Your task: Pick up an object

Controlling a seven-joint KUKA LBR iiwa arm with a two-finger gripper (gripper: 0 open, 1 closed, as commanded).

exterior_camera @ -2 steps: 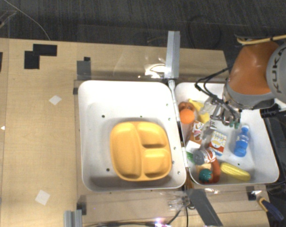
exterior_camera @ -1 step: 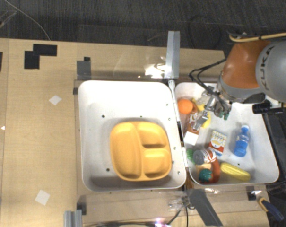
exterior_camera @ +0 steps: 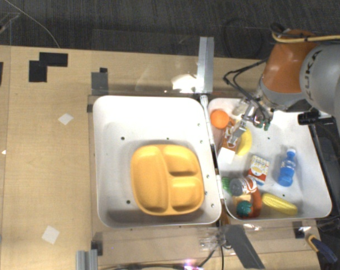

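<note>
The right bin point(exterior_camera: 316, 167) holds several small items: an orange ball point(exterior_camera: 218, 118), a yellow banana point(exterior_camera: 245, 143), a small carton point(exterior_camera: 259, 168), a blue bottle point(exterior_camera: 286, 168) and a corn cob point(exterior_camera: 279, 204). My gripper point(exterior_camera: 236, 130) hangs low over the bin's back left part, between the orange ball and the banana. A brownish-orange piece point(exterior_camera: 230, 140) sits right at its tip; whether that is a held object is unclear. The arm's orange band point(exterior_camera: 285, 66) is above the bin's back edge.
The left bin point(exterior_camera: 110, 151) carries a yellow divided plate point(exterior_camera: 167, 179). A green item point(exterior_camera: 235, 185), a red-and-white can point(exterior_camera: 250, 187) and a teal ball point(exterior_camera: 244, 208) crowd the right bin's front left corner. A metal post point(exterior_camera: 205, 66) stands behind the bins' shared wall.
</note>
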